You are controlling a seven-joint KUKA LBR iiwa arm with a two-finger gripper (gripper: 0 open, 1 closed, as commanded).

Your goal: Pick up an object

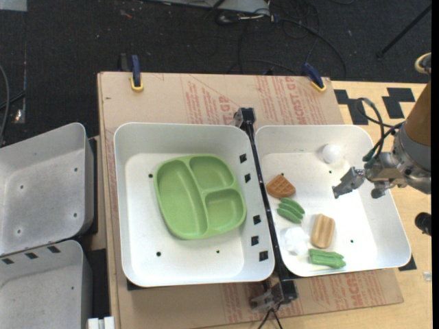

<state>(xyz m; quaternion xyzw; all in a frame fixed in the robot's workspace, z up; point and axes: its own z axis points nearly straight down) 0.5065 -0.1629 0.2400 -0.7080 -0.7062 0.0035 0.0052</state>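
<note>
A brown cardboard-topped bench point(178, 98) carries two shallow white plastic bins side by side, touching along their inner walls. The left bin point(130, 184) holds a light green, three-compartment plastic tray point(200, 196), lying flat and turned slightly off square, near the bin's middle.

The right bin point(384, 232) holds the loose items. The grey arm with an orange band point(418, 139) reaches in from the right, over the bin's right wall. Its two-finger gripper point(348, 182) hangs above bare bin floor in the right part of the bin, with nothing between its fingers — whether they are spread or closed, I cannot tell from this angle.

Among the things that could be picked, a tan bread-roll-shaped toy point(322, 230) lies near the bin's centre front, apart from the gripper. Just below it rests a green bean-pod-shaped toy point(326, 258), near the front wall. A second green pod-like toy point(291, 210) lies towards the bin's left wall, and just above it sits an orange-brown ridged wedge toy point(280, 186). A white crumpled lump point(295, 239) lies just left of the tan roll. A small white ball point(333, 153) sits towards the back of the bin, up and to the left of the gripper, not touching it.
</note>
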